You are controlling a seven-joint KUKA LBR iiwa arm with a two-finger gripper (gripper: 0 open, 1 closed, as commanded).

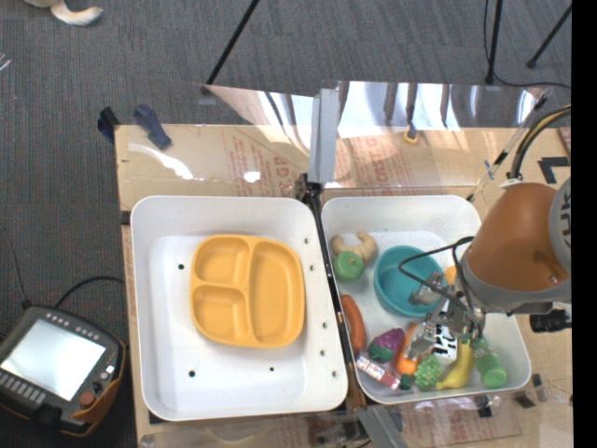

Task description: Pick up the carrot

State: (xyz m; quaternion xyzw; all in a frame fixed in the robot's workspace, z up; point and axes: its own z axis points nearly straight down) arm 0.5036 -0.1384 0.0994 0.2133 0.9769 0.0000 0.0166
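Note:
The carrot [409, 347] is a slim orange piece lying near the front of the right bin [392, 211], between a purple toy [386, 343] and a black-and-white toy [447, 347]. My gripper [428, 340] hangs low over the bin, right beside the carrot's right side and partly covering it. The grey arm with its orange band [513, 245] reaches in from the right and hides the bin's right portion. Nothing can be made out as held.
The right bin also holds a teal bowl [404, 280], a green fruit [349, 266], a red sausage [354, 321], a banana [458, 369], a green bottle [491, 369] and a red-white tube [377, 371]. A yellow divided plate [247, 290] lies in the left bin [149, 250].

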